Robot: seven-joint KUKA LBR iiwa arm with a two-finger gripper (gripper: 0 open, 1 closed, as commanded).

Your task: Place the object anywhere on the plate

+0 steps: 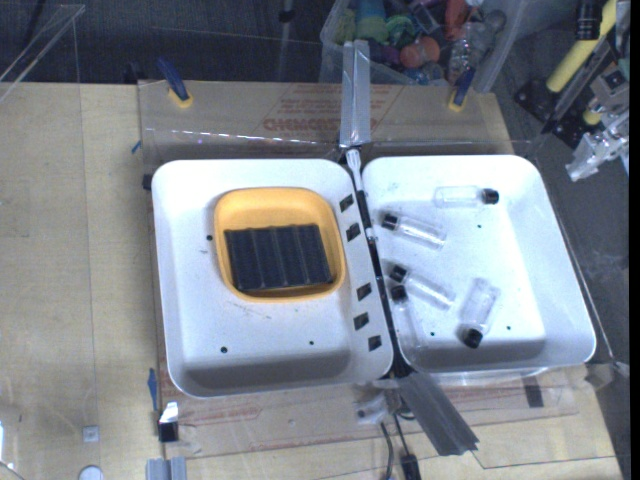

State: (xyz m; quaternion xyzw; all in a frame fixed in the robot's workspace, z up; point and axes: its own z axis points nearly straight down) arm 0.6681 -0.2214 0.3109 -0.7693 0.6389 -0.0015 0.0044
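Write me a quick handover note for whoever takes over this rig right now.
Gripper: at the far right, outside the bins; finger state unclear, nothing seen held.
Left bin: yellow plate with a dark ridged block on it.
Right bin: four clear vials with black caps, lying loose; nearest one.
Done: no vial on the plate.
Left: pick one vial and place it on the plate.

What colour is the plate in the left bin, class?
Yellow-orange, with a dark ribbed insert at its middle; the plate shows best in the camera view.
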